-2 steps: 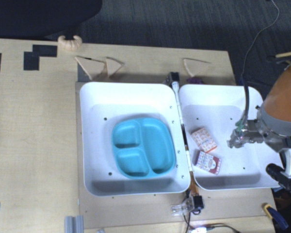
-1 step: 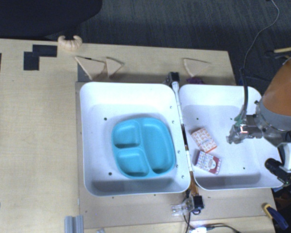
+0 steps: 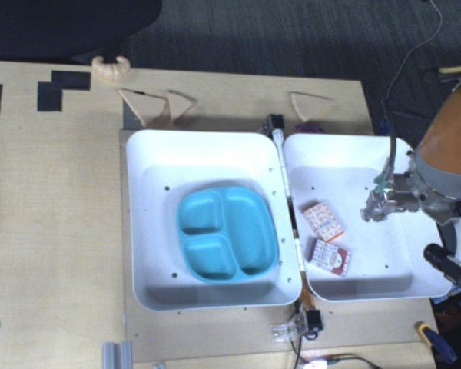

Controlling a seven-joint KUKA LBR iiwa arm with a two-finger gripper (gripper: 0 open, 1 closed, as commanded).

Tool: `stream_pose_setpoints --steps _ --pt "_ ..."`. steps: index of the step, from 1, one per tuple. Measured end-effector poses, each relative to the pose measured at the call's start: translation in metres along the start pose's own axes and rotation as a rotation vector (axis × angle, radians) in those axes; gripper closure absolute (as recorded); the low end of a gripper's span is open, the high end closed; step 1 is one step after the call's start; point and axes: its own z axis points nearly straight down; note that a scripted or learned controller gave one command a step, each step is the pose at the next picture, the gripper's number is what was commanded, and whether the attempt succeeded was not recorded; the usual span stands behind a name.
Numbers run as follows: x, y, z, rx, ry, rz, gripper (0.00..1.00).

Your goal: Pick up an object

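Two small packets lie in the right bin [image 3: 369,160]: a white one with a red check pattern [image 3: 323,221] and, just in front of it, a dark red one with white marks [image 3: 329,257]. My gripper [image 3: 375,208] hangs over the right half of that bin, to the right of the checked packet and apart from it. Nothing shows between its fingers. A blue three-compartment tray [image 3: 227,233] rests in the left bin [image 3: 150,206].
The grey arm with its orange band [image 3: 449,141] comes in from the right over the right bin's edge. A divider rail [image 3: 287,198] runs between the bins. Wooden bench surface surrounds them, with cables at the front edge.
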Motion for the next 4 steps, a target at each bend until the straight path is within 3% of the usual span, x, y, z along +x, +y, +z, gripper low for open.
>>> stream_pose_setpoints --steps 1,2,3,4 --pt "-0.034 -0.014 0.037 0.002 0.000 0.003 1.00" --pt "-0.014 0.038 0.021 0.000 0.000 0.001 1.00" --pt "-0.046 0.000 0.052 0.003 -0.001 0.004 1.00" --pt "0.004 0.053 0.028 -0.001 0.001 0.000 1.00"
